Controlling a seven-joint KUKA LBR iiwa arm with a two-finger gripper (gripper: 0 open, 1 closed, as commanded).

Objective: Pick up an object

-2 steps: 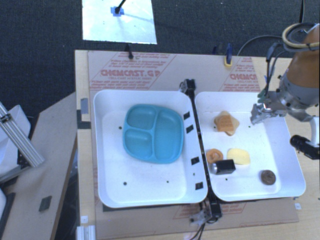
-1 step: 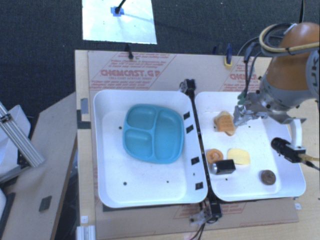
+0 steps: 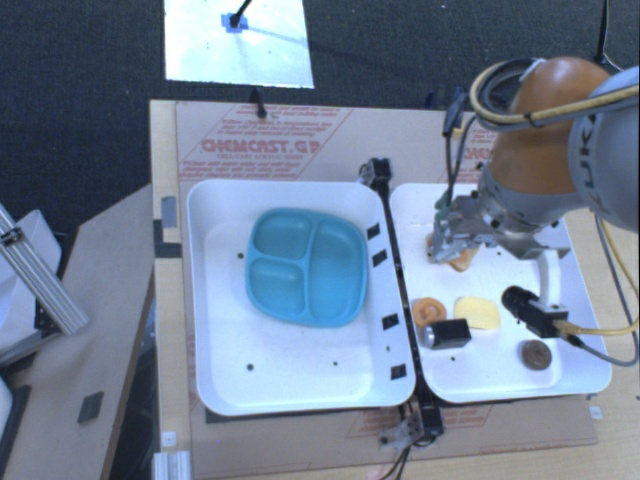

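Note:
My gripper (image 3: 448, 244) hangs low over the far left part of the right bin (image 3: 580, 373). A tan and orange piece (image 3: 462, 261) shows right under it, partly hidden by the gripper; whether it is gripped cannot be told. Nearer the front lie an orange ring-shaped piece (image 3: 430, 311), a pale yellow piece (image 3: 479, 313), a black block with a silver end (image 3: 447, 334) and a brown round disc (image 3: 537, 354).
The left bin (image 3: 225, 368) holds a blue divided plate (image 3: 306, 266). A black-clipped divider (image 3: 392, 268) runs between the two bins. A white sheet (image 3: 237, 28) lies on the dark floor beyond the bench.

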